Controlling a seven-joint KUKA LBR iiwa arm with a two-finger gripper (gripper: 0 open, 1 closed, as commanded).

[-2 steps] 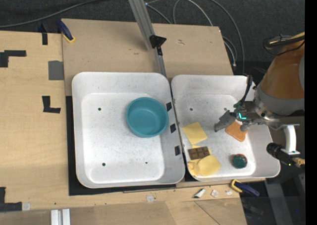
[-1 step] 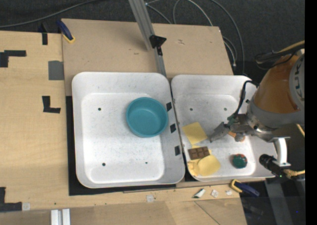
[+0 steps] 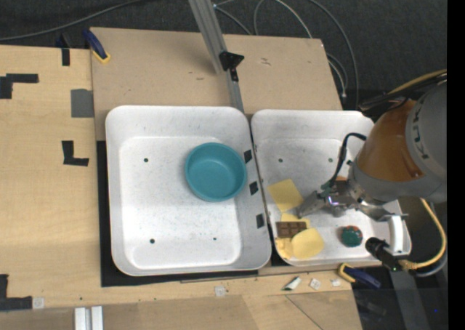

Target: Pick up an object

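The claw [image 3: 301,210] is hanging low in the right bin [image 3: 305,129], fingers apart and gripping nothing. A yellow block [image 3: 285,193] is lying just beside its tips; a brown block [image 3: 290,230] is sitting just below.

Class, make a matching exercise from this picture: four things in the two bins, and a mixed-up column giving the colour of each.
Things:
1. bowl in the left bin
2. small round ball
3. flat rectangular block
4. square piece nearest the gripper

Colours:
A. pale yellow
B. dark green
C. teal blue
D. brown

Pairs: 1-C, 2-B, 3-D, 4-A
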